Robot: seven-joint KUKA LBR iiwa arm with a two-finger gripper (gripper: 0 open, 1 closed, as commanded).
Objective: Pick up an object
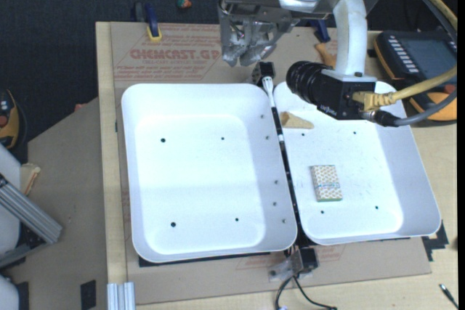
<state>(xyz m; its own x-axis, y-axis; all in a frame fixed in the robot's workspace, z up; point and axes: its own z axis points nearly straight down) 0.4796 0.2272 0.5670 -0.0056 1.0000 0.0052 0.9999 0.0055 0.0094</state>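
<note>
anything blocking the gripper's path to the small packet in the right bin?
Partly. The gripper sits beyond the bins' far edge, and the black camera on its white bracket overhangs the right bin between it and the small packet. The packet itself lies uncovered.

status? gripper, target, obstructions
Gripper up past the bins' far edge, over the board, holding nothing. Small box flat in right bin, untouched. Tan wedge near its back corner. Black camera overhangs that bin.

The brown board (174, 54) behind the bins reads "CHEMCAST G.P".
</note>
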